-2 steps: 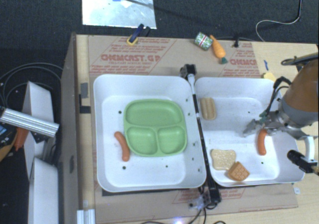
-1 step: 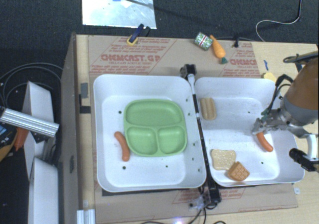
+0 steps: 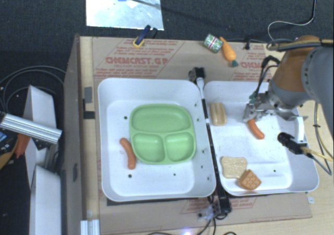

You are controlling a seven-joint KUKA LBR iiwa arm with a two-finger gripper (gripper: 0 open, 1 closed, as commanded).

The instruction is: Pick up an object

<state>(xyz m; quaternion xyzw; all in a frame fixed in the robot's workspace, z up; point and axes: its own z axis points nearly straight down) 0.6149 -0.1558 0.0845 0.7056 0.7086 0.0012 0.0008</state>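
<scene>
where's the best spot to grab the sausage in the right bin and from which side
Probably across the middle of the sausage, coming straight down from above. It lies flat on the floor of the right bin, slanting from upper left to lower right, so the fingers should close across its narrow width. The tool is right at its upper end.

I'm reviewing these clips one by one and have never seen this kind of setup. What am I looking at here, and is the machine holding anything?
This is one camera fixed above a bench, looking down at a slant. The grey and orange shape at right is a robot arm; its gripper is lowered into the right bin, right at a small toy sausage. Whether it actually grips the sausage cannot be told. That bin also holds a toy bun, a bread slice and a waffle. The left bin holds a green divided plate with another sausage beside it. A toy carrot and a small can lie on the cardboard behind the bins.
</scene>
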